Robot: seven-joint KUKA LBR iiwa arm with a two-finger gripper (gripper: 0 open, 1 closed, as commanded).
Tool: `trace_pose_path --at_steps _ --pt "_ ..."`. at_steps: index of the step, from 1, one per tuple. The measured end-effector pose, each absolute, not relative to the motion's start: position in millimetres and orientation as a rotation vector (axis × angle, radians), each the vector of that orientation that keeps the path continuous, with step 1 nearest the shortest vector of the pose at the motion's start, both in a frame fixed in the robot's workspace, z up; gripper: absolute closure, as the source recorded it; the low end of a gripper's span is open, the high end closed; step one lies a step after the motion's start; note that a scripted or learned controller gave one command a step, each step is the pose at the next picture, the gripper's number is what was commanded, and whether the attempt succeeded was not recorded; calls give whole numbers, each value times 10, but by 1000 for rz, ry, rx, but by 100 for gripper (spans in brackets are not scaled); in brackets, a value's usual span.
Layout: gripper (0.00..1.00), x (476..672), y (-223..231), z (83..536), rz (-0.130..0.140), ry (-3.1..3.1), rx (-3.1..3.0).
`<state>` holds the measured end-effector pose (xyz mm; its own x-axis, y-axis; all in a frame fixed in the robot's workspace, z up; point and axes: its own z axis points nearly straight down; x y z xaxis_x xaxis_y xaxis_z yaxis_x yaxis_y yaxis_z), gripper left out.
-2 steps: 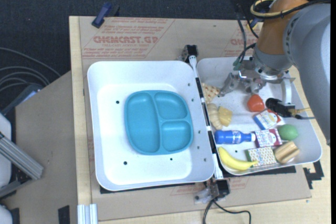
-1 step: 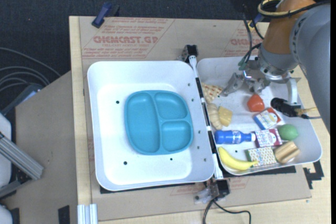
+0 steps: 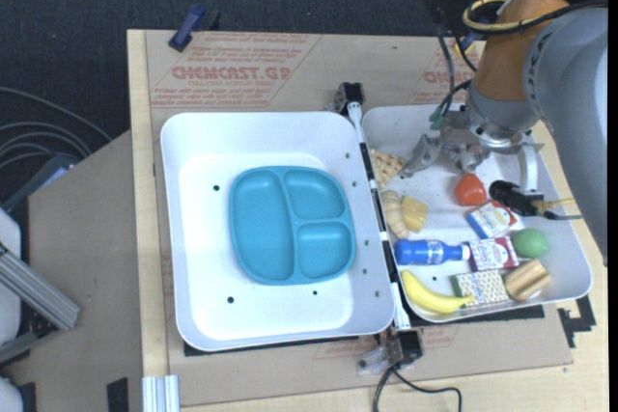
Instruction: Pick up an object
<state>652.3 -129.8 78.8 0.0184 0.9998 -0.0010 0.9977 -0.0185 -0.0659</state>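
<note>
As your arm (image 3: 570,63) reaches in from the right, you have this on the bench:

Gripper: the gripper (image 3: 433,164) is low over the back of the right bin (image 3: 401,119), pointing down, its fingers (image 3: 415,159) splayed wide with nothing between them.
Below it: bare white floor.
Waffle: the waffle (image 3: 386,167) lies against the left wall, just left of the gripper.
Red piece: the red piece (image 3: 470,189) sits just front-right of the gripper, near it but apart (the closest thing you could pick).
Chunks: the pale chunks (image 3: 410,212) lie by the left wall, in front of the waffle.
Packet: the packet (image 3: 488,220), blue and white, lies in front of the red piece.
Bottle: the bottle (image 3: 430,253), blue, lies on its side mid-bin, one end touching the box (image 3: 494,254).
Ball: the ball (image 3: 529,243), green, is just right of the box.
Banana: the banana (image 3: 435,294) lies along the front wall, in front of the bottle.
Pouch: the pouch (image 3: 481,285), patterned, lies between the banana and the roll (image 3: 526,280).
Left bin: the left bin (image 3: 179,150) holds a blue divided plate (image 3: 290,224), flat in its middle, well apart from the gripper.
Board: the board (image 3: 241,63), brown, lies under both bins, with a small blue clip (image 3: 190,27) at its back left corner.
</note>
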Motion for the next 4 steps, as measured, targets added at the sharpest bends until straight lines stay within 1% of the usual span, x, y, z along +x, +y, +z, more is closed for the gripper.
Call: trace_pose_path --at_steps 1,2,3,4 --pt "0 6523 -1281 787 73 -2167 -2210" --pt "0 6529 -1362 789 63 -2167 -2197" --pt "0 6522 -1246 785 74 -2167 -2212" --pt "0 6522 -1171 782 75 -2167 -2212"
